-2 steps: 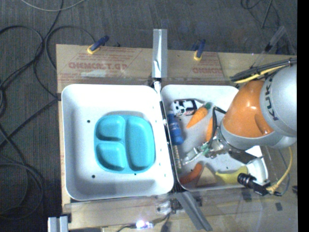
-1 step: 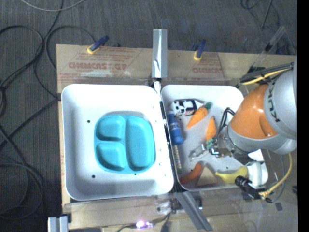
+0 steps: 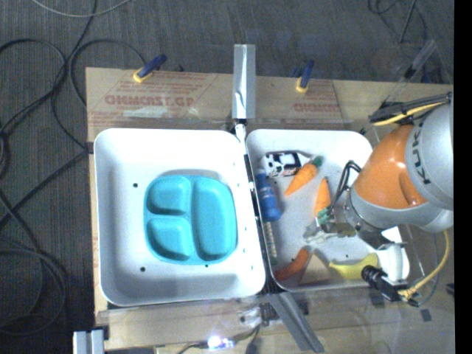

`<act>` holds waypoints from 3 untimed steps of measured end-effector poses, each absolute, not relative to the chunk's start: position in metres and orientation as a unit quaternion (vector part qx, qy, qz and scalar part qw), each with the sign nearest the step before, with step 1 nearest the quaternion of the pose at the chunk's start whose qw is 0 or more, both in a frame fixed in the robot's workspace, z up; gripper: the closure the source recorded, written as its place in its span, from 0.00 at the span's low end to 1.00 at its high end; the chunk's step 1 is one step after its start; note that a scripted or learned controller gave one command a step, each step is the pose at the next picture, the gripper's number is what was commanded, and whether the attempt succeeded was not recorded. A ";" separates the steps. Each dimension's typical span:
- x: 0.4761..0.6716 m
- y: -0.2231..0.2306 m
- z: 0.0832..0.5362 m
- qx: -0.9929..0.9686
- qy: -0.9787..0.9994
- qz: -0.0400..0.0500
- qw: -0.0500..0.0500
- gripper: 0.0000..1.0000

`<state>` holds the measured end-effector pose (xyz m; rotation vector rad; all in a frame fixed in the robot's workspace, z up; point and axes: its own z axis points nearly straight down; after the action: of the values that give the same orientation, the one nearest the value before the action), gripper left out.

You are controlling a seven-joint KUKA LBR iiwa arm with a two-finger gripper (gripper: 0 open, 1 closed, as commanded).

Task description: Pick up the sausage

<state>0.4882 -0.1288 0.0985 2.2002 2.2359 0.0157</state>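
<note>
A: Reddish-brown, soft-looking sausage (image 3: 295, 262), one item: lies low in the right shallow white bin (image 3: 346, 140), near its front wall, beside a yellow banana-shaped piece (image 3: 352, 268). Probably tipped in loose, hence the scatter.

B: Other stock?

A: Orange toy carrots, two: one green-topped (image 3: 302, 177), one plain (image 3: 323, 195). Blue cylinder (image 3: 268, 199), one, along the left wall. Black-and-white item (image 3: 279, 162), one, at the back. Left white bin (image 3: 110, 198): turquoise divided plate (image 3: 192, 217), one, set centrally.

B: Hand?

A: Metal hand (image 3: 328, 227), one, poised just above and right of the sausage, likely lining up. Whether spread or pressed together, cannot tell. Desk (image 3: 147, 98), one.
</note>
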 end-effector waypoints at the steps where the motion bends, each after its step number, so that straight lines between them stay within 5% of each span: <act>1: 0.488 -0.129 0.098 0.701 0.713 0.005 0.002 0.00; 2: 0.487 -0.100 0.089 0.707 0.707 0.002 0.006 0.00; 3: 0.487 -0.119 0.089 0.699 0.716 0.004 0.004 0.00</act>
<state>0.4874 -0.1189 0.0892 2.1894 2.2429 0.0115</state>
